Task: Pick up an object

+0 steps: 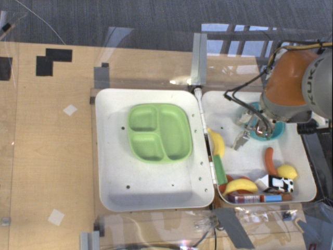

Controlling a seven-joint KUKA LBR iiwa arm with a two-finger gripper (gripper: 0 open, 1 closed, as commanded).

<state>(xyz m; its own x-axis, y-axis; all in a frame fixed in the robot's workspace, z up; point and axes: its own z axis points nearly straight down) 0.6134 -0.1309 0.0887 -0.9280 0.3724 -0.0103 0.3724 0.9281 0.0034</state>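
My gripper (243, 130) hangs over the upper middle of the right bin (229, 105), open, with nothing between its fingers. Just to its right, partly under the wrist, lies a teal bowl (277, 129). Lower in the bin lie a yellow piece (217, 144) against the left wall, a green stick (219, 171), a banana (240, 185), a red marker (256, 197), a red sausage (269, 160), a lemon (287, 171) and a black-and-white toy (279, 184). The arm's orange band (289, 79) covers the bin's upper right corner.
The left bin (112, 181) holds a green divided plate (158, 133) in its middle. A metal post (199, 59) stands behind the divider between the two bins. Black cables (244, 90) loop from the arm above the right bin.
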